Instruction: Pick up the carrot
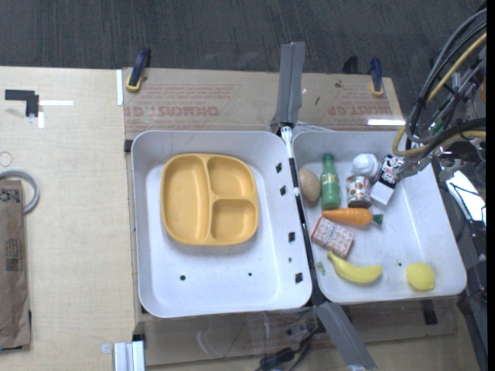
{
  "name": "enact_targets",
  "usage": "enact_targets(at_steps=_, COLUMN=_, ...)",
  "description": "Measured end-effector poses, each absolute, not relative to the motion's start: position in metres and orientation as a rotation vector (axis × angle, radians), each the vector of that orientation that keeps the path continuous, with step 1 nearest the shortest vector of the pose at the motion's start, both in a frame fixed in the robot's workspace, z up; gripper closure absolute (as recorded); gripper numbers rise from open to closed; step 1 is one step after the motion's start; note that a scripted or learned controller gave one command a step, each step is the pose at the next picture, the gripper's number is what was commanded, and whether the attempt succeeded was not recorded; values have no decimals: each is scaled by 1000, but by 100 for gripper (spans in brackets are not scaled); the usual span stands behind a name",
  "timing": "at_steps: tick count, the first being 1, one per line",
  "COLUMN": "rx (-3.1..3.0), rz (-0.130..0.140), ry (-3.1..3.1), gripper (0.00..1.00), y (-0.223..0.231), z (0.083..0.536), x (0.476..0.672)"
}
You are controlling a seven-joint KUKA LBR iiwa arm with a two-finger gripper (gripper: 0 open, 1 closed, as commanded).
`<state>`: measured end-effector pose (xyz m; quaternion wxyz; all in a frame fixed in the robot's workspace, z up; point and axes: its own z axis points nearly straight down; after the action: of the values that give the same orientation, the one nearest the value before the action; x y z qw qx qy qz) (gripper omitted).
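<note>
The left bin (pixel 147 230) held a yellow divided plate (pixel 209 199) set near its middle, with bare white floor all round it; it looked like a drop-off place and played no part in reaching the target. The right bin (pixel 433 230) held all the small goods, crowded toward its upper left part, probably tipped in loosely, since nothing was lined up.

The arm (pixel 452 91) came in at the right edge with its cables looping above the bin's far right corner. The gripper (pixel 390 170) seemed to sit just above the bin's upper middle, close to a small white box (pixel 381 195); whether it was open or closed I could not tell, and nothing could be seen in its grasp.

The banana (pixel 356 270) lay along the near side, and the lemon (pixel 421 277) sat well apart at the lower right. The carrot (pixel 349 217) lay flat in the middle of the right bin, tip pointing left and green stub right. The green bottle (pixel 329 182) and a small can (pixel 357 191) stood just behind it, the brown egg-like thing (pixel 309 185) lay further left, and a red card packet (pixel 333 237) lay just beside its tip in front. Those neighbours hemmed the carrot's ends; its long sides looked easier to approach, I judged.
</note>
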<state>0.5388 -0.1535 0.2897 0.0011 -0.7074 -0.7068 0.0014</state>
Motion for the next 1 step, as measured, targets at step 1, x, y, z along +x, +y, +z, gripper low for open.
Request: enact_targets(at_steps=1, rx=-2079, rz=4, ry=-2353, gripper=0, y=-137, z=140, x=535)
